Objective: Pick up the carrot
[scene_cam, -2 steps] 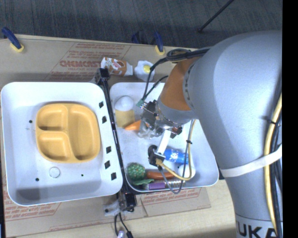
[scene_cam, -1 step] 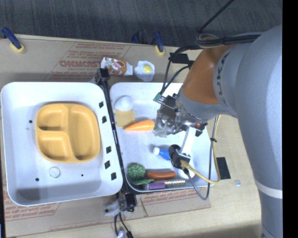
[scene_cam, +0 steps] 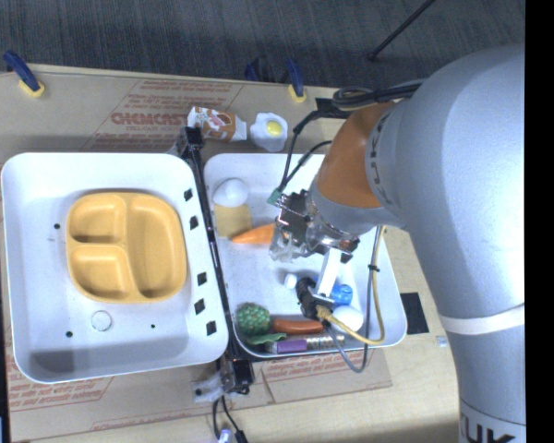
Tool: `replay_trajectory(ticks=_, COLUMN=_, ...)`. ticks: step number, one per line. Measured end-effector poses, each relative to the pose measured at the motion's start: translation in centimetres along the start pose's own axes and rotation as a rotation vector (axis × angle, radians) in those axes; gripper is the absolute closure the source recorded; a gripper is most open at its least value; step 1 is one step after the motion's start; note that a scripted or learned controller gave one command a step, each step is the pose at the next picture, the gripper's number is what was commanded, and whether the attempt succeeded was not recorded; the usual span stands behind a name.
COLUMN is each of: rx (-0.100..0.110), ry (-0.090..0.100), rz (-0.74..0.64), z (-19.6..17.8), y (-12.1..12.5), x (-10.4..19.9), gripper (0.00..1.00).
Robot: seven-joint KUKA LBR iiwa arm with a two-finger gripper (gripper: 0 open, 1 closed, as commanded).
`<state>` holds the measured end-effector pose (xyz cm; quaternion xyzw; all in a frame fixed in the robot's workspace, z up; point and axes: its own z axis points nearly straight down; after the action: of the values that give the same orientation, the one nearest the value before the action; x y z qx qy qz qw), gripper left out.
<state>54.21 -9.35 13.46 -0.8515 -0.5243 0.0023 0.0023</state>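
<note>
From above, the small orange tapered carrot [scene_cam: 252,236] lay in the right shallow white bin [scene_cam: 388,321], just below a pale yellow block [scene_cam: 232,218] and a white ball [scene_cam: 230,192]. The metal two-finger gripper [scene_cam: 288,243] hung just right of the carrot's thick end; whether it touched or gripped could not be told. A yellow sectioned plastic plate [scene_cam: 126,245] sat in the left white bin [scene_cam: 37,275].
</note>
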Motion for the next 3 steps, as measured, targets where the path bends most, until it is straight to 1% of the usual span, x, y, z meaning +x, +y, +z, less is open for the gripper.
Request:
replay_trajectory(ticks=1, rx=-0.004, ry=0.001, rz=-0.083, z=-14.6, y=9.0, x=3.1, gripper=1.0)
replay_trajectory(ticks=2, rx=0.001, ry=0.001, rz=0.24, z=-8.8, y=4.6, x=1.0, gripper=1.0)
replay_trajectory(ticks=3, rx=0.001, ry=0.0, rz=0.235, z=-5.6, y=-1.1, x=2.4, gripper=1.0)
